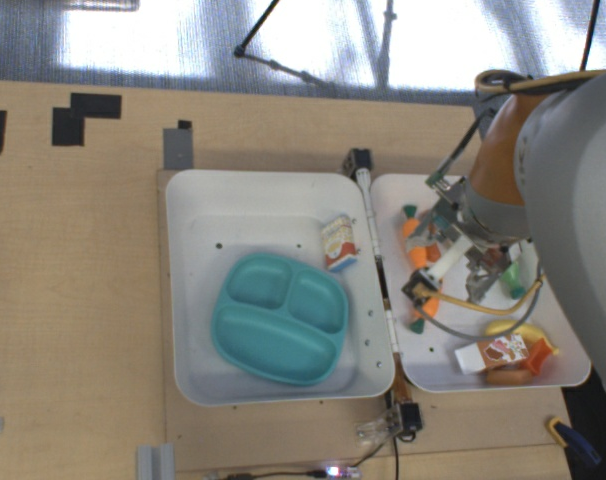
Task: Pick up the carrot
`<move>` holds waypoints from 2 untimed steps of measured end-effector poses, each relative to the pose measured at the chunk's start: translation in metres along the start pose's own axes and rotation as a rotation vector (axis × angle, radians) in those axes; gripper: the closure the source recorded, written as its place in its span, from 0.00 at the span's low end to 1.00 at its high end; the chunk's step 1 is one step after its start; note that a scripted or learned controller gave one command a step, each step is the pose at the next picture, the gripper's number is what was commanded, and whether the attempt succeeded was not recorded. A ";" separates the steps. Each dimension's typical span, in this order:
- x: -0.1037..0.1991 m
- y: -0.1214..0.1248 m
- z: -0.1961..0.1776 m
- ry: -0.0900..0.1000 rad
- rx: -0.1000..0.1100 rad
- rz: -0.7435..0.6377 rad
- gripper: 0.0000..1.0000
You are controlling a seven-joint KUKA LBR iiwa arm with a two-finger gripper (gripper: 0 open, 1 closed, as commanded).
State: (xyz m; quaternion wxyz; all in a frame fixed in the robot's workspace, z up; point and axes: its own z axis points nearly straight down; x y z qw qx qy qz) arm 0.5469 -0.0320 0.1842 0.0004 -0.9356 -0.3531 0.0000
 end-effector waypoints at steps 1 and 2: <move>0.046 0.037 0.000 0.000 0.000 0.043 0.00; -0.023 0.054 0.058 -0.001 0.001 0.207 0.00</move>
